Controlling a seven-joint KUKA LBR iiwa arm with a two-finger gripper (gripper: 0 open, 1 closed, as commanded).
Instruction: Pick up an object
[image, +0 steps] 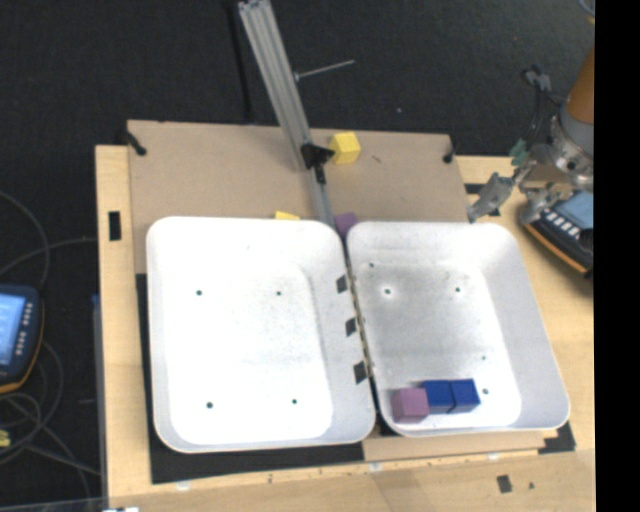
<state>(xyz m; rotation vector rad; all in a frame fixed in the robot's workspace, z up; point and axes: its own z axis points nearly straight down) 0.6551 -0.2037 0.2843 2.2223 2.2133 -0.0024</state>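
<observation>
The claw (487, 197) hangs at about two o'clock, just past the far right corner of the right bin (500, 260), over the bench (410, 180). You cannot tell how far it is open, and nothing shows in its grip. Far from it, at about five o'clock, a purple block (409, 403) and two blue blocks (449, 395) sit side by side, touching, in the right bin's near corner. The left bin (250, 330) lies beside it.

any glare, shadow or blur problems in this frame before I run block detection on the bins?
Camera view: soft overall, edges slightly blurred. Left bin is bright white, near washed out; right bin has a grey smudge mid-floor. Purple block and blue block stand out clearly. Gripper looks indistinct.
</observation>
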